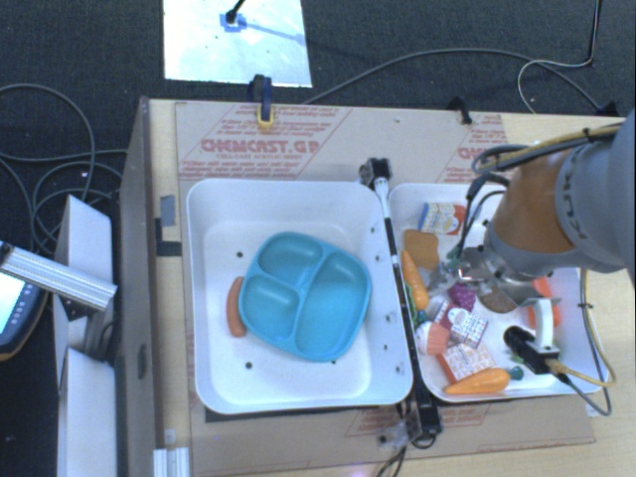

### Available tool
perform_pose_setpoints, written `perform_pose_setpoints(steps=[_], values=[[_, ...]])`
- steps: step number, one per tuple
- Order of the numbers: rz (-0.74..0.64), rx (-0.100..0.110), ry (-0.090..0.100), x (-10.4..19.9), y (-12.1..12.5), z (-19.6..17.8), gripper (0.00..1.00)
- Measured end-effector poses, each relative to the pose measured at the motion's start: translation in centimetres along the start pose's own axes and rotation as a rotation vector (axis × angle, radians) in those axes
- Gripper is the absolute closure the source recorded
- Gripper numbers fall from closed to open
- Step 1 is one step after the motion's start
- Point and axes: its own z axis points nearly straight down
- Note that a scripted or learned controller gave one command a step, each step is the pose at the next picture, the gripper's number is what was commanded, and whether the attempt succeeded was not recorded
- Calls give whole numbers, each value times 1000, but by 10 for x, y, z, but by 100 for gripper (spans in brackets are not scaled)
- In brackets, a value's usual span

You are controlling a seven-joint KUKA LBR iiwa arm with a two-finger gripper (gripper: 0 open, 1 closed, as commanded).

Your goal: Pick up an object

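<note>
Arm (556,217) is low over the right bin (586,391), crowded with small toy foods; the likely target lies beneath the wrist. Tool (467,284) state: cannot tell, hidden. Blue plate (303,296) occupies left bin (214,207).

1. A dark carpet (79,28) covers the floor around the bench (328,132).
2. Black cables (50,157) loop across it, left and upper right.
3. A pale square sheet (234,28) lies beyond the bench.
4. White blocks (84,296), perhaps foam, stand left.
</note>
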Motion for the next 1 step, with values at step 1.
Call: perform_pose_setpoints(steps=[1], values=[[-5, 7, 10, 5, -1, -8, 100]])
